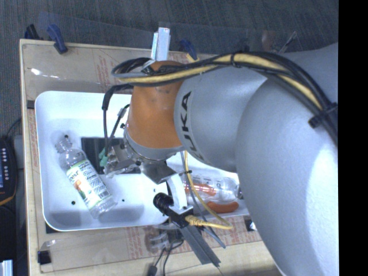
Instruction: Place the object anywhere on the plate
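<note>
A clear plastic water bottle point(83, 177) with a white and green label lies slanted in the left white bin point(46, 119). Just to its right sits a flat black object point(92, 147) with a small green piece point(103, 156) at its edge. My gripper point(119, 160) hangs low over the bin's middle, right beside the black object and the green piece, under the orange wrist band point(152, 117). The arm's grey body hides most of the right bin.
A second clear bottle point(214, 186) and a red-orange item point(223, 206) lie under the arm at the right bin's near edge. Black and yellow cables point(190, 220) trail over the front rim. Blue clamps point(57, 43) stand on the bench's back edge.
</note>
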`<state>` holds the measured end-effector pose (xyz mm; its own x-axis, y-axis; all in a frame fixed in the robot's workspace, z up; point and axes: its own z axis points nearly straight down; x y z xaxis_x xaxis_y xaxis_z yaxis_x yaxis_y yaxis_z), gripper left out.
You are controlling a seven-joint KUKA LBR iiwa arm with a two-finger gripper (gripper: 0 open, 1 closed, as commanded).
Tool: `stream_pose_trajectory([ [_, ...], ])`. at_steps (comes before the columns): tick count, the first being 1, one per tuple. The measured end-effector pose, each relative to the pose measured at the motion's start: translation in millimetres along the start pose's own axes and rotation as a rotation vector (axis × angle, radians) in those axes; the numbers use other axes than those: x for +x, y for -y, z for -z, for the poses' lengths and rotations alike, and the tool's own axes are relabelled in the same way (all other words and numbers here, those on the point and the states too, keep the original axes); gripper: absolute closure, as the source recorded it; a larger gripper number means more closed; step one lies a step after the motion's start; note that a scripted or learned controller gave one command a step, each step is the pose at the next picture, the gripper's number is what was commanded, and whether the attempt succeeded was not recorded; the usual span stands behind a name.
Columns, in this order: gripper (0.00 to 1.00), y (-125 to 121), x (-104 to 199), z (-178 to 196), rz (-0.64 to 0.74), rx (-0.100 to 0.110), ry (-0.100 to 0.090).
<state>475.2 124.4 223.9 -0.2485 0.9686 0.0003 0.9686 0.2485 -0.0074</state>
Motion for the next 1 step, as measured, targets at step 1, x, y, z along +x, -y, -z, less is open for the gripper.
stream_pose_trajectory([
  [1, 1.00, -27.5, -85.5, 12.8, 0.194, -0.006, 0.002],
])
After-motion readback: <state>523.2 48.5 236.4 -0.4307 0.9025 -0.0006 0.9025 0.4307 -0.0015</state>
